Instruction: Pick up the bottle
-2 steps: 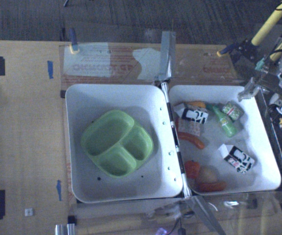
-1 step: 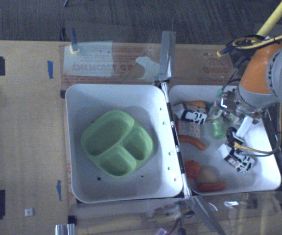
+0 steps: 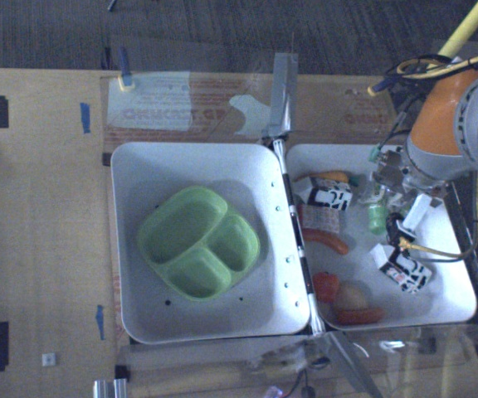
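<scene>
The gripper (image 3: 386, 191) hangs over the right bin (image 3: 463, 301), directly above what looks like a small green bottle (image 3: 377, 217); whether it grips anything I cannot tell; the bottle probably handles light, stiff and slick, best pinched across its body.

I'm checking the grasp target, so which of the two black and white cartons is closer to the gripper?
The black and white carton in the right bin's lower right part, just below the gripper. The other carton lies further off, toward the divider between the bins.
</scene>
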### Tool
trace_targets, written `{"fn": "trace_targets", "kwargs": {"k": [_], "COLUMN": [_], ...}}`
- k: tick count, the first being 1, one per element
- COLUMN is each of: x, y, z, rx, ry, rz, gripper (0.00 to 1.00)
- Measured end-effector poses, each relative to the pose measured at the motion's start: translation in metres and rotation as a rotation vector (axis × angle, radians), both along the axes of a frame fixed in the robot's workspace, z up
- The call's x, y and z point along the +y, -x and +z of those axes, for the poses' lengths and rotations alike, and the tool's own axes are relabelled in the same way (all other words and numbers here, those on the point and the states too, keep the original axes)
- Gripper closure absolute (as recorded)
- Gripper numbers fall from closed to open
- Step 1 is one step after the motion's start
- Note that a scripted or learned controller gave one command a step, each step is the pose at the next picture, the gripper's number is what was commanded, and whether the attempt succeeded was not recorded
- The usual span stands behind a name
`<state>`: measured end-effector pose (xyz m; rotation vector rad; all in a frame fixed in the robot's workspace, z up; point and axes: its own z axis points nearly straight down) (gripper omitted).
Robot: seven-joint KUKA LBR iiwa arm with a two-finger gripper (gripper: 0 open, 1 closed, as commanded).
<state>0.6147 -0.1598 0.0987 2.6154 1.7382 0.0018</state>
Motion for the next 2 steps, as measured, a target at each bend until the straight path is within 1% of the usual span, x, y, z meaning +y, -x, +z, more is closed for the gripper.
{"fn": "trace_targets", "kwargs": {"k": [1,2], "x": [0.039,0.008], "y": [-0.032,-0.005], "z": [0.093,0.080], "rx": [0.000,0.005], "ry": [0.000,-0.001], "rz": [-0.006,0.148], "gripper": [1.00,1.00]}}
